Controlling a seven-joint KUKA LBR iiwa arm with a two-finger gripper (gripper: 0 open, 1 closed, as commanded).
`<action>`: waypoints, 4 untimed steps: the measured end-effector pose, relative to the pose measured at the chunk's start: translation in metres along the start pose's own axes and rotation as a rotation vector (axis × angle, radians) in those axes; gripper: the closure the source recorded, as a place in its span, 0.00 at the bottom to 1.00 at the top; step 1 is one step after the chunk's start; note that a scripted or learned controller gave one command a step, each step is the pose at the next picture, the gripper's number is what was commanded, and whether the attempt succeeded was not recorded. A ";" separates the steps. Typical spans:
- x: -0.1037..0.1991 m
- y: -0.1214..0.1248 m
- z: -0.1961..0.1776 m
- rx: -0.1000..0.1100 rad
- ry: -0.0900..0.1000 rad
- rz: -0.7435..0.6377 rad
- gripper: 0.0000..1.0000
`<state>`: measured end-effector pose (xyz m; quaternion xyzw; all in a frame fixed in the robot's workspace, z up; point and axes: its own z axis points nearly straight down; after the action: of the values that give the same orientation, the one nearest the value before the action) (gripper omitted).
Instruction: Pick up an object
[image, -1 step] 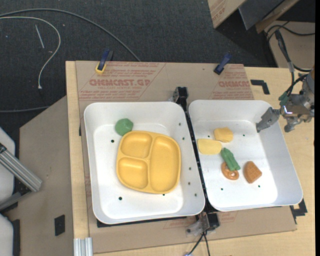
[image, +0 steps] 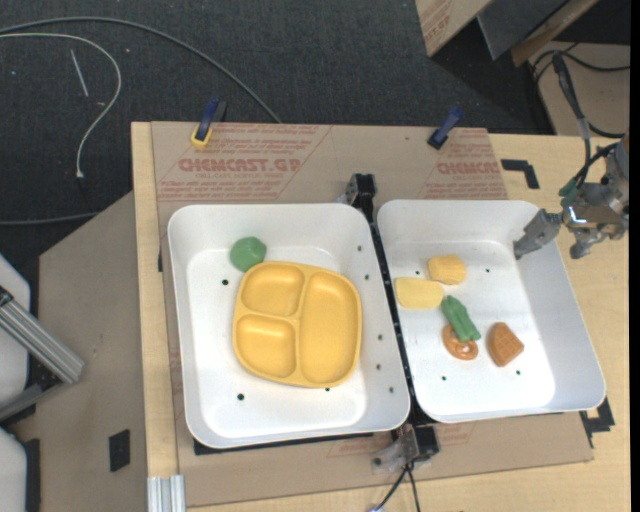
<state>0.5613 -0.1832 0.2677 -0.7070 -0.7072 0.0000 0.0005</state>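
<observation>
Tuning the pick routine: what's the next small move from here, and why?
Probably move the gripper left and toward the camera over the right bin, above the pale yellow block. It sits at the bin's far right rim, holding nothing, and the toys lie clustered mid-bin.

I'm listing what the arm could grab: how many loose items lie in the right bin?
5, all in the right bin: a yellow piece uppermost, a pale yellow block left of it, a green piece mid-bin, an orange ring at its lower end, an orange chunk rightmost.
</observation>
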 end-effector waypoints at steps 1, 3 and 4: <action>0.001 0.005 0.043 0.005 0.001 0.000 0.00; -0.004 0.000 0.132 0.006 0.002 0.001 0.00; -0.004 0.002 0.118 -0.002 0.000 0.000 1.00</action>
<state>0.5635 -0.1873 0.1499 -0.7070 -0.7072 -0.0007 0.0001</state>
